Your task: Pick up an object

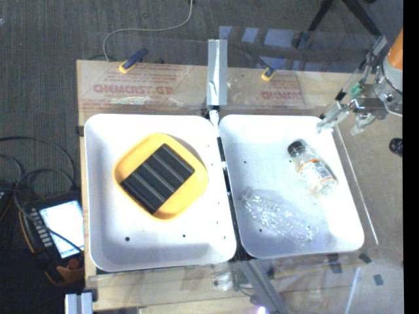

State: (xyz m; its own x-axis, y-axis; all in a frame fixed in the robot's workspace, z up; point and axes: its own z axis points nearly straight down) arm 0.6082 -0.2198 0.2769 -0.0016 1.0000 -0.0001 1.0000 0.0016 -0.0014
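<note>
Fingers of the gripper (342, 122) stand spread apart, gripping nothing, above the right bin's (347, 237) far right corner. A small clear bottle (311, 167) with a dark cap lies in that bin, crumpled clear plastic (275, 216) nearby. The left bin (105, 241) holds a yellow-and-black scrubber (160, 175).

The arm (395, 57) is cut off by the right edge (only its wrist shows).
</note>
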